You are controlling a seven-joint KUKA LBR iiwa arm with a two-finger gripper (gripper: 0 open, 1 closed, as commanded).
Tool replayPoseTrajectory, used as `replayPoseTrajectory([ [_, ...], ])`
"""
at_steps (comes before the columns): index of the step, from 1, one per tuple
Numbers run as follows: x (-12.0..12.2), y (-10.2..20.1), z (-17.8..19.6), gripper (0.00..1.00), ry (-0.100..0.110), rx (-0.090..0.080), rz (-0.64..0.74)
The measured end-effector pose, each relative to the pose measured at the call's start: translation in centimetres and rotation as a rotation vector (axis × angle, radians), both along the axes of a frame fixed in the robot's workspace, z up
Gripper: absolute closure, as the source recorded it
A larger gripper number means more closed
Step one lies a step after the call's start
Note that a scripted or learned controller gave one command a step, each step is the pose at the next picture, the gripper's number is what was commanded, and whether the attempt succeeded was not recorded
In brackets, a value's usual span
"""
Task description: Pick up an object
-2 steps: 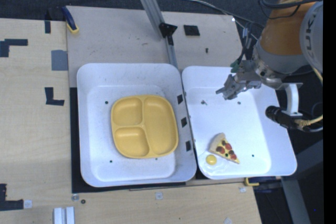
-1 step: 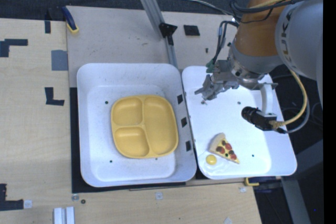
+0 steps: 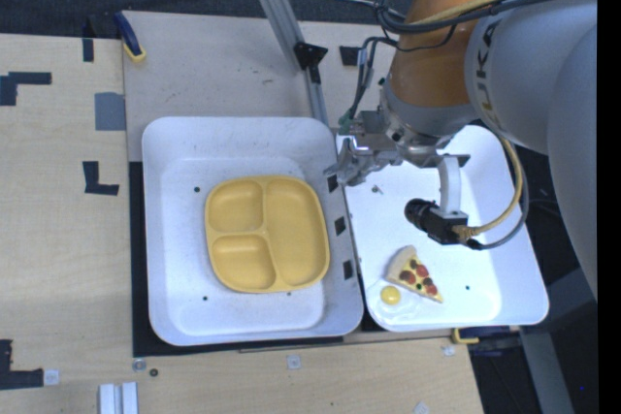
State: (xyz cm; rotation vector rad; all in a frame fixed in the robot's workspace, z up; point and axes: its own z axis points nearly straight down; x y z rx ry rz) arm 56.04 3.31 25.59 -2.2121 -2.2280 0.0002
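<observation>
The end effector [image 3: 361, 153] hung at the upper left corner of the right bin [image 3: 505, 301], its grip impossible to tell, well above the pizza slice [image 3: 415, 274] and yellow piece [image 3: 389, 296], so picking remained undone.

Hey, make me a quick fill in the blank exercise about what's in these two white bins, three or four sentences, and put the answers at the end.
1. The yellow plastic divided plate lies in the ____ white bin.
2. That plate has ____ compartments.
3. The toy pizza slice with red toppings lies in the right white bin, beside a small ____ round piece.
4. The grey arm's gripper hangs over the ____ between the two bins.

Missing words: left; three; yellow; border
</observation>
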Motion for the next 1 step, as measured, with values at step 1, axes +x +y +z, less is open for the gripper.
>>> replayPoseTrajectory([
  [1,-0.33,5.22,-2.56,1.0,0.003,-0.002,-0.002],
])
